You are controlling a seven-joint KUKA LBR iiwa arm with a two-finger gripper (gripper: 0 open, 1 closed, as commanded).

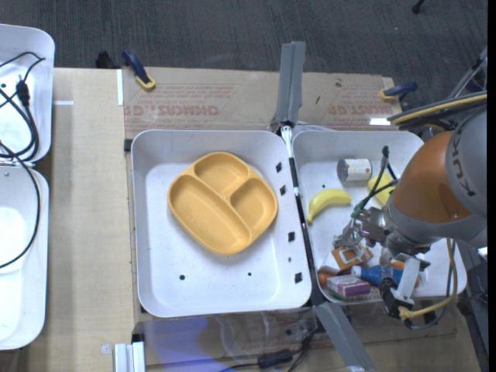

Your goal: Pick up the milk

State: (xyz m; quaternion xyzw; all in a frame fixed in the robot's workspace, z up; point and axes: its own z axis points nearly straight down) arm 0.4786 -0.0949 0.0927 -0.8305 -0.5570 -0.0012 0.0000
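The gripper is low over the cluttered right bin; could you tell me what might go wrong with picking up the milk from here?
The gripper hangs over tightly packed small items, so it may close on the wrong one. The banana lies close by and could get nudged. I cannot tell which item is the milk, so the target itself is uncertain.

The only print that can be made out is on the flattened cardboard sheet (232, 99) lying on the worktop behind the bins. It is in faded red letters, seen upside down and mirrored, too weak to read with certainty. The small packages carry no legible labels.
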